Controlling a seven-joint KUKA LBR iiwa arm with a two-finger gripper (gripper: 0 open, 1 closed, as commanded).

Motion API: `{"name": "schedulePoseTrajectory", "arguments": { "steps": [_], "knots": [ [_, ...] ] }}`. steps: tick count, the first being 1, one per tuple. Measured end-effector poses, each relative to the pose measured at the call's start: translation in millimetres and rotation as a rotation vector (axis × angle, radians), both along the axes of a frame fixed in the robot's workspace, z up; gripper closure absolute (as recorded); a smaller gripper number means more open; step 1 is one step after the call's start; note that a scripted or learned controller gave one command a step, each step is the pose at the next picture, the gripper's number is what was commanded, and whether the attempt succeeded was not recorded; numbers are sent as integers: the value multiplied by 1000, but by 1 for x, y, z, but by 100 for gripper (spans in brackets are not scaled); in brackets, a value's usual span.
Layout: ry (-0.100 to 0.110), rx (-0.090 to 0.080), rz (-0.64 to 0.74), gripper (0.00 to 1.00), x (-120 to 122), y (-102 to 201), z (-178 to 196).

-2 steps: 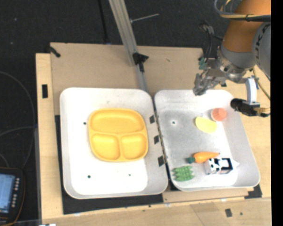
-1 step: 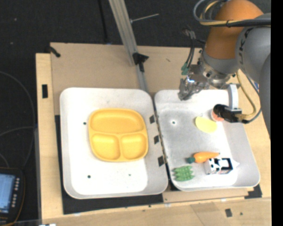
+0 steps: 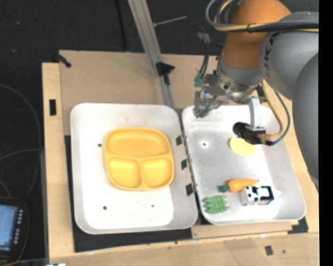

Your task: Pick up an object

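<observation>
Seen from the camera above the worktop (image 3: pixel 55 165): two white bins side by side across its middle.

In the left bin (image 3: pixel 89 148), a yellow plate (image 3: pixel 139 158) with three compartments. Flat, near the centre, clear of every wall (too broad and too low for a small pinch, most likely, so hardly the thing to go for).

In the right bin (image 3: pixel 283 170), the likelier picks:
- A yellow disc (image 3: pixel 243 147), flat near the middle and partly covered from this angle.
- A carrot (image 3: pixel 243 184), on its side toward the near edge.
- A black-and-white block (image 3: pixel 257 194), just beside the carrot toward the near right corner, perhaps touching.
- A green toy (image 3: pixel 216 204), close to the near left corner and the wall there.

All four loose on the bin floor and scattered rather than stacked, with room above each for a grasp straight down.

At the far left corner of the right bin, the hand (image 3: pixel 202 108). Pointing down at or just over the rim, well apart from all four things.

Cannot tell how far open: too small and too shadowed here. Nothing visibly held.

Judged an early stage, with nothing lifted yet. Probably calls for a move toward the near edge before any descent. Carrot a fair choice, being narrow. Some risk from the block crowding one side of it.
</observation>
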State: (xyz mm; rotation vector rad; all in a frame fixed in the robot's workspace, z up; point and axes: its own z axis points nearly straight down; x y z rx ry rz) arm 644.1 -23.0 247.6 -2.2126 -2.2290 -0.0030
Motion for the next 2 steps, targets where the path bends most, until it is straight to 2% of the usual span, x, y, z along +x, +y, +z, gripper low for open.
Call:
{"name": "schedulePoseTrajectory", "arguments": {
  "steps": [1,2],
  "knots": [
    [1,-2,-1,100,-10,48,-11],
    [1,0,1,100,-25,101,1]
  ]
}}
